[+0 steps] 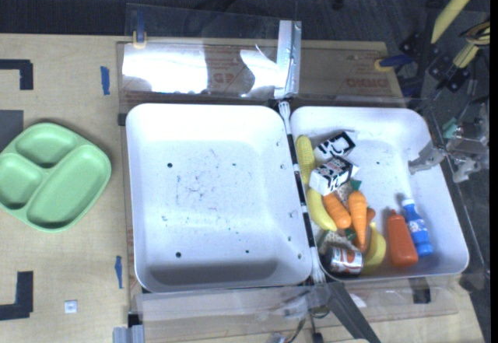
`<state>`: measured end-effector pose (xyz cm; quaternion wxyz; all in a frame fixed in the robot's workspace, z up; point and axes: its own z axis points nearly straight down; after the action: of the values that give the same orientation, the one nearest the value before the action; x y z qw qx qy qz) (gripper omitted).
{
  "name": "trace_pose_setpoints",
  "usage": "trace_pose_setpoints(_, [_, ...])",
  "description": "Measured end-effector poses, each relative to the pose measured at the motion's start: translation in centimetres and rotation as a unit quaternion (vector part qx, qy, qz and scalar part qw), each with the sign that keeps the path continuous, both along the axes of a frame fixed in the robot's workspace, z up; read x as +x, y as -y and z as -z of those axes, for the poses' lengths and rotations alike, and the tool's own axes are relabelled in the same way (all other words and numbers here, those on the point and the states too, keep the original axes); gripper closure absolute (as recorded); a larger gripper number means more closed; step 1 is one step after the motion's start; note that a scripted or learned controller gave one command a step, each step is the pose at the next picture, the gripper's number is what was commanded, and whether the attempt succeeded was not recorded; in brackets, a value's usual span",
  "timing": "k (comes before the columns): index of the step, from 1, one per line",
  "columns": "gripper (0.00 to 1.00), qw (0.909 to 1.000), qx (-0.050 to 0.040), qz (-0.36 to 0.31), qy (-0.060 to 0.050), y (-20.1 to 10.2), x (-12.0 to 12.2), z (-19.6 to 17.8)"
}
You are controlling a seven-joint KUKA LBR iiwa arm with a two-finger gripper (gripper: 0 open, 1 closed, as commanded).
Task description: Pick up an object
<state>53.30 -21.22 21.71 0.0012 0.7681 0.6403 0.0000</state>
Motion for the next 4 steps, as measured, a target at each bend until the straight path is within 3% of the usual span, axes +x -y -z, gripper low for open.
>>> trace_pose_setpoints(1, [0.00, 0.9997, 0.0015, 0.023, -0.002, 0.6, -1.0, 5.1])
trace_pose_setpoints(2, [0.00, 0.9991, -0.0017, 0.040, 0.014, 0.5, -1.0, 7.4])
trace_pose_setpoints(3, [0.00, 0.9899, 0.0006, 0.142, -0.001, 0.4, -3.9, -0.6])
trace_pose_setpoints(4, [0.00, 0.9978, 0.0018, -0.067, -0.001, 0.0, -5.4, 8.3])
